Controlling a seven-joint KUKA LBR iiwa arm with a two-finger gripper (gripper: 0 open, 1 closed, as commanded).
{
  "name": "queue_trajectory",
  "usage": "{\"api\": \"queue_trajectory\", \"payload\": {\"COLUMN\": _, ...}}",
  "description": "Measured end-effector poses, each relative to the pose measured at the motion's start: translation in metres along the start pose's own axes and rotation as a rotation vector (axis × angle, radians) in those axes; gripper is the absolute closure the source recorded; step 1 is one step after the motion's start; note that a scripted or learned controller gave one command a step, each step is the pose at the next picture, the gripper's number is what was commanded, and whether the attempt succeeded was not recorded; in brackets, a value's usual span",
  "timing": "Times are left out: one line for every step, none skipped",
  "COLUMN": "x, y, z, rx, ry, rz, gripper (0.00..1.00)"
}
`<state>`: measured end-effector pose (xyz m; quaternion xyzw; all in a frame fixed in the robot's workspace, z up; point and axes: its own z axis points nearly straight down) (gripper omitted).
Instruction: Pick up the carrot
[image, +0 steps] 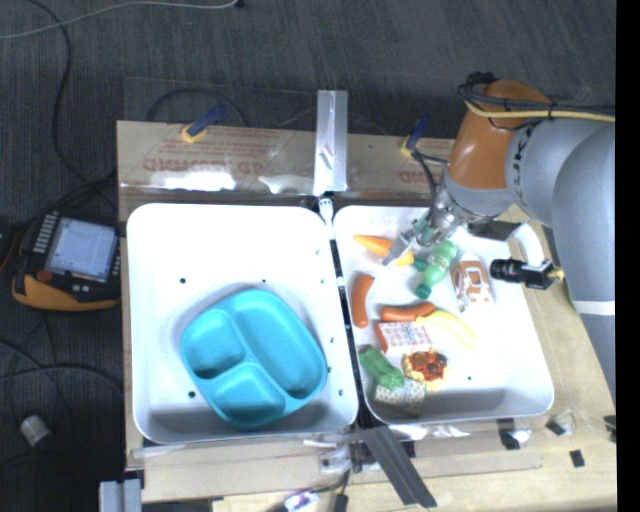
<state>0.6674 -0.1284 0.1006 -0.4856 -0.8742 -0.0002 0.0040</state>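
The carrot (372, 243), a small orange cone, lies near the back left corner of the right bin (520, 385), tip pointing left. My gripper (412, 241) hangs low just to the right of the carrot's thick end, over a small yellow piece (403, 259). It is close to the carrot, but touch cannot be made out. Nothing visibly hangs from the gripper.
The right bin also holds a green bottle-like toy (437, 263), a small printed box (472, 283), two sausages (361, 298) (405, 312), a banana (452, 326), a green vegetable (380, 366) and a red-topped piece (425, 364). A blue divided plate (255, 356) sits in the left bin (160, 240).
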Motion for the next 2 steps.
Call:
{"api": "queue_trajectory", "payload": {"x": 0.010, "y": 0.000, "z": 0.011, "rx": -0.007, "ry": -0.020, "rz": -0.143, "gripper": 1.00}}
{"api": "queue_trajectory", "payload": {"x": 0.073, "y": 0.040, "z": -0.081, "rx": -0.001, "ry": -0.005, "rz": 0.152, "gripper": 1.00}}
